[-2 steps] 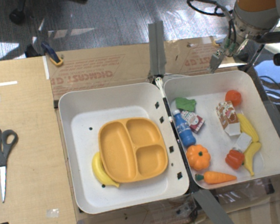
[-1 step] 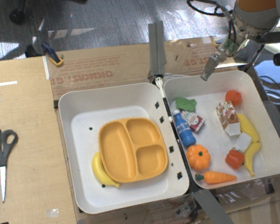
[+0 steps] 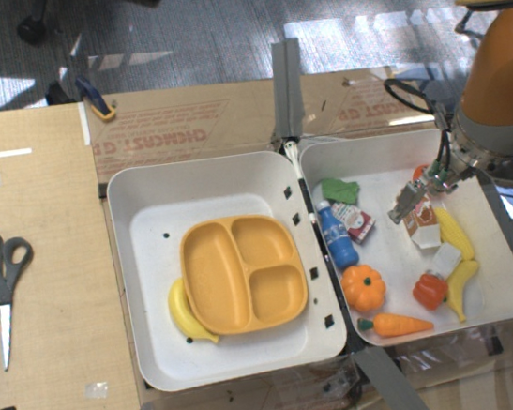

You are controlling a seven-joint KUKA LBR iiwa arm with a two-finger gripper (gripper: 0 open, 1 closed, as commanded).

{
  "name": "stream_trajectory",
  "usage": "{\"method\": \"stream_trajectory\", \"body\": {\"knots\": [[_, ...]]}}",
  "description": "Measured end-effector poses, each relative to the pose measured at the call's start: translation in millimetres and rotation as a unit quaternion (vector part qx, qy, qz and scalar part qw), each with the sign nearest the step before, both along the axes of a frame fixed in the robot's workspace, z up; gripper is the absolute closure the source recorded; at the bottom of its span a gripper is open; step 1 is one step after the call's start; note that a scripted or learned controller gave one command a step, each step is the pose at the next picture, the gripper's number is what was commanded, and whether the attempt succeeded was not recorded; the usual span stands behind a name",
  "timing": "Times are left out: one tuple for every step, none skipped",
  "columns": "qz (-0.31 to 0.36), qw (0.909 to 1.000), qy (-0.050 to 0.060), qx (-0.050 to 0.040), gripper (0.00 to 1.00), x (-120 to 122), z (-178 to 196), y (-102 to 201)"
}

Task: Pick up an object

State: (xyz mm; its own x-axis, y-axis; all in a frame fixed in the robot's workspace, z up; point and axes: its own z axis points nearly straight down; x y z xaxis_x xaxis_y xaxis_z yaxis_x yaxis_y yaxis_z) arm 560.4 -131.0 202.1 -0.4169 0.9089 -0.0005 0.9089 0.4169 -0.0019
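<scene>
Gripper [image 3: 409, 201] of the grey arm is hanging over the right bin [image 3: 379, 165], just above a small red-and-white carton [image 3: 424, 226]; whether it is spread or pressed together cannot be told at this slant, and nothing is visibly being carried. Likely target: the carton, which is lying near the bin's right wall, touching a yellow banana [image 3: 454, 233]. To do the step well, the descent should probably be centring on the carton alone, so that the closing motion is not catching the banana beside it.

Right bin contents, moving outward: a white block [image 3: 445, 259], a red pepper-like toy [image 3: 430, 290] and a second banana [image 3: 461, 286] are lying below the carton; a second small carton [image 3: 360, 225], a green item [image 3: 340, 191], a blue bottle [image 3: 339, 236], an orange pumpkin [image 3: 364, 288] and a carrot [image 3: 398, 324] are occupying the left half.

Left bin [image 3: 142, 263]: a yellow three-compartment tray [image 3: 243, 273] is resting at centre, partly covering a third banana [image 3: 185, 315]. Scissors [image 3: 3, 282] are lying on the bench, well apart.
</scene>
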Motion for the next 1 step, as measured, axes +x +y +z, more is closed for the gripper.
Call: {"method": "stream_trajectory", "body": {"knots": [[-0.044, 0.9991, -0.002, -0.0006, 0.0, 26.4, -99.1, -39.1]]}}
